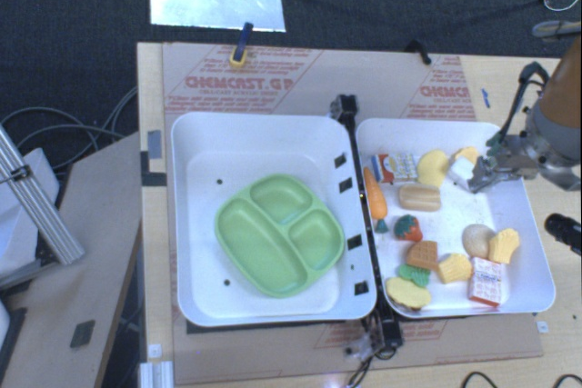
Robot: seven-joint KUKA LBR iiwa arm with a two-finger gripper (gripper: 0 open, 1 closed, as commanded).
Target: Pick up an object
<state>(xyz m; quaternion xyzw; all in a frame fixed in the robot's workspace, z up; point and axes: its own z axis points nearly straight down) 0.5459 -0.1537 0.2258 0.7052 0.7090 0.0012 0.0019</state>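
Gripper (479, 178) low over the right bin (536, 286).
Toy food below: yellow lemon (435, 165), tan bun (419, 196), orange carrot (375, 193); finger state unclear.

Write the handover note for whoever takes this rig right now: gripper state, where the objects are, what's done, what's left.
Gripper: low over the right bin's upper right area, beside the yellow piece; nothing visibly between its fingers.
Objects: toy foods lie in the right bin, including the carrot, bread roll and red-and-white carton. Left bin holds a green divided plate.
Done: no pick visible.
Left: grasp and lift one object.
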